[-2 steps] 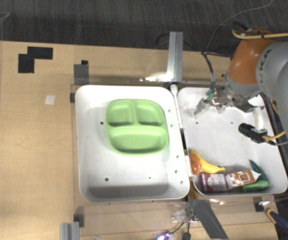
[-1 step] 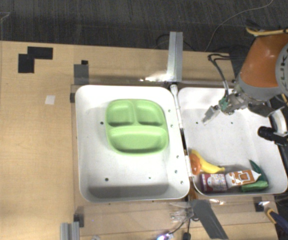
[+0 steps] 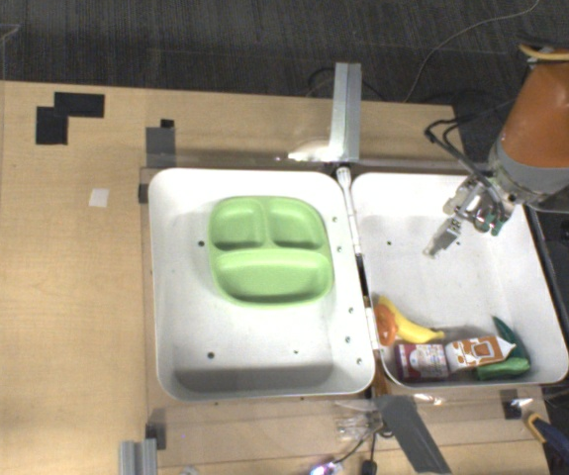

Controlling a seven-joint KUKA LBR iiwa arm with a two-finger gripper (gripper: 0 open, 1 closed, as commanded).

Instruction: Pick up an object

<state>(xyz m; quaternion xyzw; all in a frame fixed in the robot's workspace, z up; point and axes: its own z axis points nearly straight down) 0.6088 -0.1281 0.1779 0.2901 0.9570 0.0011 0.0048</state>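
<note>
- The gripper [image 3: 446, 237] hangs over the bare upper part of the right bin [image 3: 551, 310], reaching in from the right under the arm's [image 3: 551, 117] orange band.
- I cannot tell how the claw stands; it is too small and blurred, and nothing shows in it.
- The things to pick lie along the right bin's near wall, well below the gripper.
- A bottle [image 3: 447, 356] lies on its side there, brown label facing up.
- A banana [image 3: 410, 326] sits just above the bottle's left end, touching it or nearly so.
- A green item [image 3: 510, 354] lies at the bottle's right end, in the bin's near right corner.
- Left of the right bin, the left bin [image 3: 180, 344] holds a green tray [image 3: 268, 247] with three compartments, lying flat in its upper middle.
</note>
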